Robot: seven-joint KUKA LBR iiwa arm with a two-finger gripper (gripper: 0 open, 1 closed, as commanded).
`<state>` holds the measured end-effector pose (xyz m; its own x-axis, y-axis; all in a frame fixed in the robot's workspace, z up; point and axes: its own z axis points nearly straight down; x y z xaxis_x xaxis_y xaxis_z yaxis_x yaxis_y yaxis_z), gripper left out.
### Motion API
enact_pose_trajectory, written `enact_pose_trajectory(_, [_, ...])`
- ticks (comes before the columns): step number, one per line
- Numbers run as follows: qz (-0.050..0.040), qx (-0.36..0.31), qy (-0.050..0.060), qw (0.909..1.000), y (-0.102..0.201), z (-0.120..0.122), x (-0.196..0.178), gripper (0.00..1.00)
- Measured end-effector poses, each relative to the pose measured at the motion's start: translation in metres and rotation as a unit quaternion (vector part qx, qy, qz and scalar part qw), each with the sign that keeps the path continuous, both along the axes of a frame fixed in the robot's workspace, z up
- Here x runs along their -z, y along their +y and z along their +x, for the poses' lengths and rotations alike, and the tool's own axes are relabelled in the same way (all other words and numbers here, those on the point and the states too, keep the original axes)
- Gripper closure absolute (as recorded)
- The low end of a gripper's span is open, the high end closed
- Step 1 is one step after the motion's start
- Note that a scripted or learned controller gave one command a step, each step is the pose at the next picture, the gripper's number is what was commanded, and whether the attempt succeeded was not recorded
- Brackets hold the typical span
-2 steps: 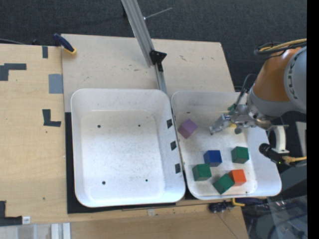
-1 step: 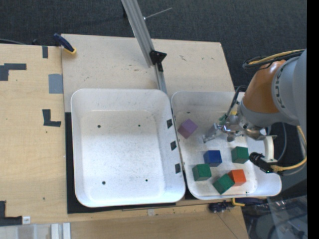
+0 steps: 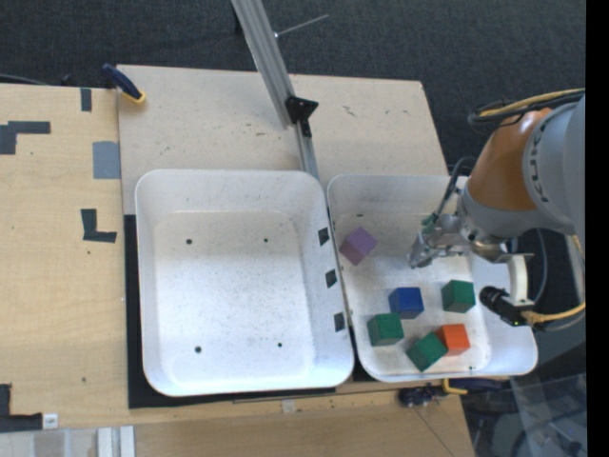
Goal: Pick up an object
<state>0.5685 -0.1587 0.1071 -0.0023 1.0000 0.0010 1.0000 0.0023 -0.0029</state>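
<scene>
On the left of the bench (image 3: 57,284) sits the left bin (image 3: 152,208), a shallow white tray with a few dark specks on its floor. Just beside it, the right bin (image 3: 381,190) holds all the blocks. Going across: a purple block (image 3: 358,245) lies alone near that bin's upper left; below it a green block (image 3: 385,328) sits close to a blue block (image 3: 406,301); further on, a second green block (image 3: 426,350) touches an orange block (image 3: 455,337) near the front wall; a third green block (image 3: 458,295) lies towards the right wall.

The hand (image 3: 425,251) hangs over the right bin's upper middle, above the blue block and between the purple block and the third green one. Nothing is seen between its tips, and whether they are apart or together I cannot tell from this slant.

The risks, as I judge them: a straight descent from here would meet bare floor, since no block lies under the tips. Going for the green-and-orange pair could nudge one aside or catch both. The third green block lies close to the wall, which may block a finger.
</scene>
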Motion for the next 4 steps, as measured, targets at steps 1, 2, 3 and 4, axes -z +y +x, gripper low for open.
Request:
enact_pose_trajectory(1, [-0.0013,0.001,-0.004,1.0,-0.003,0.004,-0.063,1.0])
enact_pose_trajectory(2, [-0.0015,0.001,-0.004,1.0,-0.014,0.005,-0.114,1.0])
enact_pose_trajectory(3, [-0.0009,0.0,-0.003,1.0,-0.014,0.006,-0.147,1.0])
enact_pose_trajectory(4, [0.0001,-0.002,0.0,1.0,0.044,0.021,-0.135,1.0])
